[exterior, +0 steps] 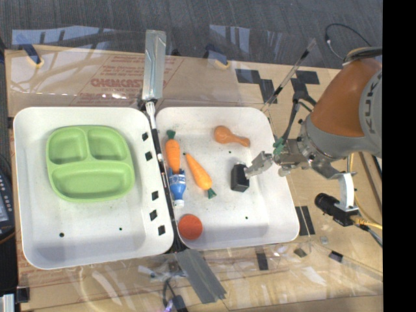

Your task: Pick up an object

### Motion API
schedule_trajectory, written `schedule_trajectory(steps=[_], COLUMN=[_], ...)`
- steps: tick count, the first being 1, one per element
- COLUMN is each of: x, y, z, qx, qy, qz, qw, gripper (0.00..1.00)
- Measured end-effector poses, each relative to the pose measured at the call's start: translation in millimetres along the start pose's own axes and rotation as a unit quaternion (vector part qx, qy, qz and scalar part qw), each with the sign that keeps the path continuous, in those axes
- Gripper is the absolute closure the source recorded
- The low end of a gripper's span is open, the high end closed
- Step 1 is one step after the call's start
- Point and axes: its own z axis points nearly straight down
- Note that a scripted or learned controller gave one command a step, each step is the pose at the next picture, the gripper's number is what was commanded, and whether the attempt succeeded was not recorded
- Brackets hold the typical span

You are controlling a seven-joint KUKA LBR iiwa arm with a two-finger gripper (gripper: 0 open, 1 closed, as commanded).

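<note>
Carrots (198, 172) lie in right bin (260, 223); gripper (239, 177) hovers just beside.

robotics lab | taped bench (97, 77) | white bins (26, 174) | grey carpet (130, 5)

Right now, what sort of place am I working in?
Probably a robot grasping test bench in a lab: two taped-down white bins, toy carrots, and a KUKA arm over carpet.

A cardboard-covered bench (195, 77) fills most of the frame. Two white bins sit on it side by side: the left bin (29, 239) at centre left, the right bin (260, 223) at centre, their inner edges touching.
</note>
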Motion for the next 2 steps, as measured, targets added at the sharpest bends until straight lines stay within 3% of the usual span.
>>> schedule_trajectory(steps=[1, 2], x=[59, 98], y=[29, 30], z=[106, 121], qx=[-0.011, -0.011], qy=[-0.002, -0.006], qz=[0.054, 0.019], qw=[0.9985, 0.9998], gripper=[0.0, 0.0])
